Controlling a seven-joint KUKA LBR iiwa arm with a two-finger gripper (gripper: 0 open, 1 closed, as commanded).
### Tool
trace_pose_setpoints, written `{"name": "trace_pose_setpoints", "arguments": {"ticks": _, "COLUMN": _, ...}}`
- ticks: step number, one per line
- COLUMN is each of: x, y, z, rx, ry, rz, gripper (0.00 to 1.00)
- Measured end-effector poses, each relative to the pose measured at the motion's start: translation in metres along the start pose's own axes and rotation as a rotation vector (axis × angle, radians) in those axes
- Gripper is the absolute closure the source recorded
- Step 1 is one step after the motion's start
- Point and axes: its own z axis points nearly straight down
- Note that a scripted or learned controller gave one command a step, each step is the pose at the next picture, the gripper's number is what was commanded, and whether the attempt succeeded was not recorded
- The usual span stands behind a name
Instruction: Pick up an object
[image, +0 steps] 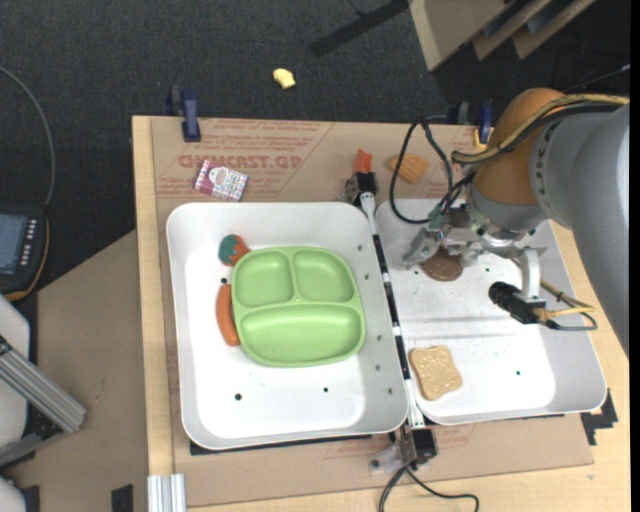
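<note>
The arm (560, 150) comes in from the right & bends down over the right bin (560, 390). Its gripper (445, 245) sits low, right on a round brown thing (443, 268) near the bin's back. Can't tell if it's grabbing. A tan toast piece (436, 371) lies flat up front, long side pointing front to back.

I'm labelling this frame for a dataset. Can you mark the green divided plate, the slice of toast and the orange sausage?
green divided plate (300, 335): camera view, floor of its large lower compartment.
slice of toast (436, 371): camera view, middle of its top face.
orange sausage (227, 315): camera view, mid-length.
</note>
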Motion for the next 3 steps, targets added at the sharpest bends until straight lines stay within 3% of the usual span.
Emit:
{"name": "trace_pose_setpoints", "arguments": {"ticks": 1, "x": -0.006, "y": 0.003, "z": -0.018, "rx": -0.01, "ry": -0.005, "rz": 0.005, "gripper": 1.0}}
{"name": "trace_pose_setpoints", "arguments": {"ticks": 2, "x": -0.006, "y": 0.002, "z": -0.017, "rx": -0.009, "ry": -0.005, "rz": 0.005, "gripper": 0.0}}
{"name": "trace_pose_setpoints", "arguments": {"ticks": 3, "x": -0.004, "y": 0.018, "z": -0.002, "rx": -0.004, "ry": 0.001, "rz": 0.005, "gripper": 0.0}}
